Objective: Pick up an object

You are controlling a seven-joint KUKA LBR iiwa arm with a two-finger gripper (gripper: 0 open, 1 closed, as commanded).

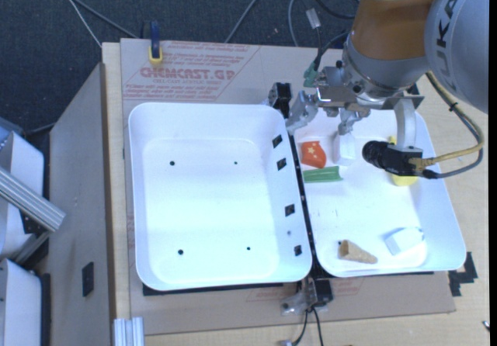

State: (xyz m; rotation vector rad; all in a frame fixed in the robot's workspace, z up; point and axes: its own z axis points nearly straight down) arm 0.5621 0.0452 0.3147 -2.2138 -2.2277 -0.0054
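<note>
Camera view showing the claw (342, 121) hanging low over the far part of the right bin (435, 205), reaching in from the right under the orange-banded wrist. Cannot tell whether the claw is open or closed, since wrist and mounting hardware are hiding much of it; nothing is visibly being gripped. Likely descending on the cluster lying just below it, judging from that low, centred pose.

Sitting just below and slightly left of the claw: one orange-red piece (313, 153). Lying just beyond that, nearer the camera: one green stick (322, 175), flat, touching or nearly touching the orange-red piece. Resting right beside the claw on its right: one small white piece (346, 152). Peeking out further right, behind a black fitting: one yellow object (404, 177), partly hidden. Lying well clear of the claw toward the near rim: one tan wedge (356, 252) and one white block (404, 240), near each other.

Counting six candidates, all in the right bin. Standing to the left, on the same tabletop (116, 181): the left bin (140, 181). Making two bins in all.
</note>
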